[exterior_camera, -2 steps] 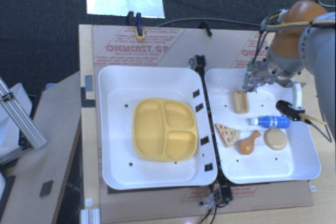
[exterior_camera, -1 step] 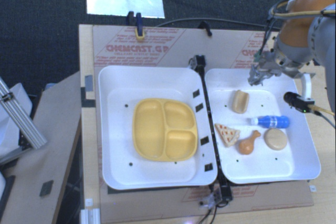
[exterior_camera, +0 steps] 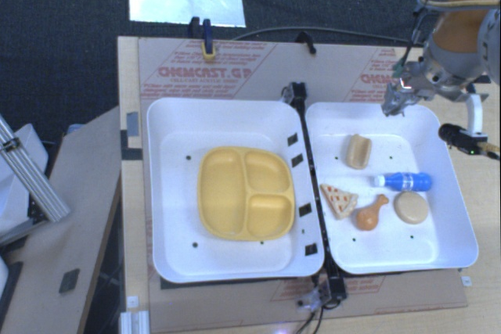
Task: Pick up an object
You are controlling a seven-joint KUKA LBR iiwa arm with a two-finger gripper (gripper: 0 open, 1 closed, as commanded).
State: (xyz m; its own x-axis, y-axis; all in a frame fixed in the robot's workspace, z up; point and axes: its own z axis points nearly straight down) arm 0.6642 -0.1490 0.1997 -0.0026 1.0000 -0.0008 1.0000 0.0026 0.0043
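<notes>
The right bin holds a tan bread roll, a blue and white bottle lying on its side, a pizza slice, an orange chicken drumstick and a round beige cookie. My gripper hangs over the right bin's far rim, up and to the right of the bread roll and apart from every object. Nothing sits between its tips.
The left bin carries a yellow divided plate. A black clip strip joins the two bins. Behind the bins lies brown cardboard with a yellow clamp. A metal bar leans at far left.
</notes>
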